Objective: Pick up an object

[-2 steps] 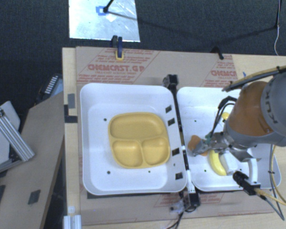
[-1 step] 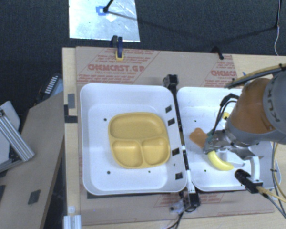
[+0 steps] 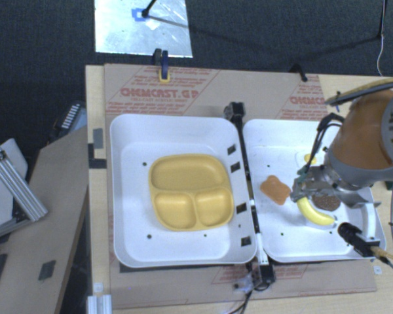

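gripper (image 3: 306,190) low in right bin (image 3: 275,244), over banana (image 3: 314,212), beside orange piece (image 3: 275,190) | we cannot tell its state | we judge: lining up a pick

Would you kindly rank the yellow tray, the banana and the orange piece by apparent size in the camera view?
1. Yellow tray, by far the largest.
2. Banana, though the arm partly hides it.
3. Orange piece, the smallest, but close to the banana's visible part.

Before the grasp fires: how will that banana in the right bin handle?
The banana looks like a smooth, glossy toy, so probably stiff, light and slippery. Its curve means it may pivot or roll if pushed. It lies beside the end effector, near an orange piece.
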Controlling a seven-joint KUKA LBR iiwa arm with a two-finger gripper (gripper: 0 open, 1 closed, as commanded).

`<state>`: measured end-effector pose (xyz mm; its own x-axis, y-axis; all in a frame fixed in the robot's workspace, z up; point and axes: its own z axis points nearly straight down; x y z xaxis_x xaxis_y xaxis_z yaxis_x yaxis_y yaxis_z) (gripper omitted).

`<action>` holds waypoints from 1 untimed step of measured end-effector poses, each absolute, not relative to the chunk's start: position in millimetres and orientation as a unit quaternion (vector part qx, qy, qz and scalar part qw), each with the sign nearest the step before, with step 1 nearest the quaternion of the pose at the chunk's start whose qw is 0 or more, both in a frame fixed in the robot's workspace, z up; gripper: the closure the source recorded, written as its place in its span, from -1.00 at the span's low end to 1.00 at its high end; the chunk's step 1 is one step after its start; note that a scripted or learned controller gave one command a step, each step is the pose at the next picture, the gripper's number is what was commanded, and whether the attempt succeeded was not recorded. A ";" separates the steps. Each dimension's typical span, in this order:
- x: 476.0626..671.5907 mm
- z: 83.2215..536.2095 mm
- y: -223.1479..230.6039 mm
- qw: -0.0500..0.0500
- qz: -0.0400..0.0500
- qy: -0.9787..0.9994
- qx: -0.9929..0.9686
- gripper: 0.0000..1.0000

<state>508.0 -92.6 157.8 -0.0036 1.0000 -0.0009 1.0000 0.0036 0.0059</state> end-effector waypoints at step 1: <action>510.7 222.1 -90.5 0.003 0.003 0.709 0.706 1.00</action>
<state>510.7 -90.5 222.1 -0.0044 1.0000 -0.0012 1.0000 0.0044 0.0086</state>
